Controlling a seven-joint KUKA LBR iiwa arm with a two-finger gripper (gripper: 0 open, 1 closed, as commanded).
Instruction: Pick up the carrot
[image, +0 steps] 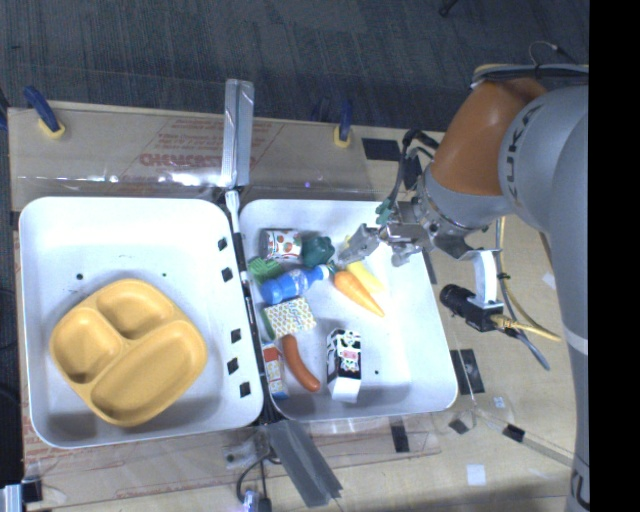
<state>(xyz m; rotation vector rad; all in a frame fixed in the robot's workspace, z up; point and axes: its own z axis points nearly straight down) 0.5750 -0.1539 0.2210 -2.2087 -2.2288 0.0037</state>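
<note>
1. The carrot (360, 288) lies in the right bin (425, 345), in its upper right part, orange, slanted from upper left to lower right.
2. The gripper (357, 246) hangs just above the carrot's upper end, its metal fingers pointing left and down — whether it is open or closed I cannot tell, and the carrot does not show between its fingers.
3. The arm (500, 130) reaches in from the right, its orange band over the bin's upper right corner.
4. Left of the carrot sits a cluster — a small can (282, 243) with a red picture, a dark green item (318, 247), a blue bottle (290, 285) and a patterned packet (290, 318).
5. Lower in the same bin lie a sausage (301, 364) and a small milk carton (345, 364) with a cow print.
6. The left bin (60, 225) holds a yellow divided plate (128, 350) in its lower half, well apart from the carrot.
</note>
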